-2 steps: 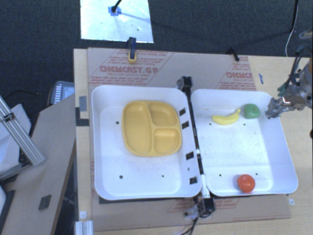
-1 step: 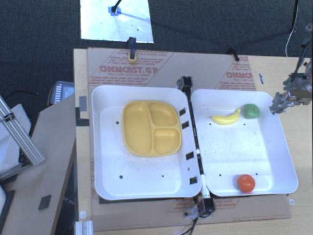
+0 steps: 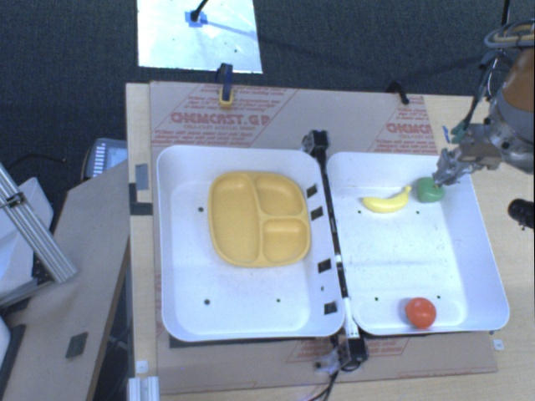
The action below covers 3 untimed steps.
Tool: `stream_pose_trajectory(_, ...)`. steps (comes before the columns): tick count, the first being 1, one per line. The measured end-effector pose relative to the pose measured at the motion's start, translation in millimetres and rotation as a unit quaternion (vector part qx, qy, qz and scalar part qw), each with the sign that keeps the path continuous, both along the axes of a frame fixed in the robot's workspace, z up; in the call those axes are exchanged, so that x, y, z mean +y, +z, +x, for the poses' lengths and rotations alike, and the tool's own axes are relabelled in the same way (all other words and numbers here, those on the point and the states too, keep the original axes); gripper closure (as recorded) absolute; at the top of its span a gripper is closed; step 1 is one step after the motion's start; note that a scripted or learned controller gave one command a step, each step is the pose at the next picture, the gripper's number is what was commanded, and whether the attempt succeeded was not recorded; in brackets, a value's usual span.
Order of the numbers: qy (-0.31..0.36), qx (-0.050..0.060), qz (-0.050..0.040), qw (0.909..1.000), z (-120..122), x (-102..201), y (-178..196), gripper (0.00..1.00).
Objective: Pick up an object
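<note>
Overhead slanted view of the desk (image 3: pixel 142 224), which carries two shallow white bins side by side on a printed board. The left bin (image 3: pixel 180 299) holds a yellow divided plate (image 3: pixel 257 218) with three compartments, lying flat near the bin's centre, slightly toward 12 o'clock. A black hinge-like strip (image 3: pixel 328 224) runs between the two bins. In the right bin (image 3: pixel 468 257), a yellow banana (image 3: pixel 386 201) lies toward 11 o'clock from the bin's centre, its raised tip pointing toward a green round object (image 3: pixel 430 191) just beside it at 3 o'clock; the two appear close, though contact between them cannot be resolved. A red-orange ball, possibly a tomato, (image 3: pixel 420 312) rests alone near the bin's 6 o'clock rim, well apart from the banana. The pincer (image 3: pixel 449 170) enters from 3 o'clock and sits directly above and against the upper right of the green round object, at the bin's 1 o'clock corner; whether it is released or clenched cannot be told, since its tip blurs into the object. The grey arm (image 3: pixel 512 98) extends off at 2 o'clock.
</note>
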<state>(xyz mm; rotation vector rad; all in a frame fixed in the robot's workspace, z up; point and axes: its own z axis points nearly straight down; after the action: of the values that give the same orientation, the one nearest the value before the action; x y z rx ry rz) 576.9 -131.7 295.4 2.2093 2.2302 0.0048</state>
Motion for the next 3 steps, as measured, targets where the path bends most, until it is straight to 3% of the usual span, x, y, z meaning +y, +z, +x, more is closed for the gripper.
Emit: stream_pose_trajectory(3,0.0,0.001,0.0006,1.0,43,157,-46,1.0)
